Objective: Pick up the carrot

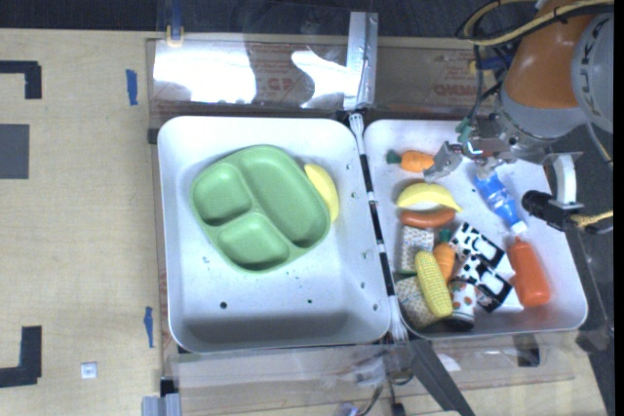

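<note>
Where it lies, the carrot point(416, 161) sits just left of the pincer point(445, 161).

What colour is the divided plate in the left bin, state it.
Light green: the divided plate lies in the left bin, plain in the camera view.

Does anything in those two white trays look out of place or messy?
Yes: a yellow toy lies wedged between the green divided plate and the left bin's wall, off the plate. The right bin is a jumble of overlapping toy foods.
</note>
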Available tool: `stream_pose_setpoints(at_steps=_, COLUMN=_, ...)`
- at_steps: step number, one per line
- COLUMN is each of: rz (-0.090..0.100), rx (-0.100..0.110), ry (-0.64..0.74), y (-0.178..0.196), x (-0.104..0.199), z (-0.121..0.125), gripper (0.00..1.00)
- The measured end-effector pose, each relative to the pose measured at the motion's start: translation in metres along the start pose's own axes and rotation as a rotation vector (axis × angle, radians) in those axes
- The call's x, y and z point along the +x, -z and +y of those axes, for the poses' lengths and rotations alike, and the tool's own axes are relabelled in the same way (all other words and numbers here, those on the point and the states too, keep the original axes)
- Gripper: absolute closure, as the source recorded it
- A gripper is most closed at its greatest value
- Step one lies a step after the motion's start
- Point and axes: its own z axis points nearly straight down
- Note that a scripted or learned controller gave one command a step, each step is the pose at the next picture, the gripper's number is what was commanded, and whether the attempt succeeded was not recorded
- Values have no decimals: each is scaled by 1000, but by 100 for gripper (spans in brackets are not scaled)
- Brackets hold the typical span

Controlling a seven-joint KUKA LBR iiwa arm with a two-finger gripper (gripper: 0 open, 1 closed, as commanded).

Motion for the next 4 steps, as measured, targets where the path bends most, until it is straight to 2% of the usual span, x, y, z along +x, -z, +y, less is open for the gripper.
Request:
stream_pose_setpoints(at_steps=1, rz=-2, rx=-3, ry=73, y=28, x=-39, z=29, gripper=0)
stream_pose_setpoints(at_steps=2, rz=1, rx=0, ry=243, y=-62, x=-29, z=49, gripper=0)
stream_pose_setpoints(at_steps=3, rz=-3, rx=-4, ry=383, y=8, x=-108, z=46, gripper=0)
stream_pose_setpoints(at_steps=4, rz=0, rx=-2, ry=623, y=-7, x=-54, z=47, gripper=0)
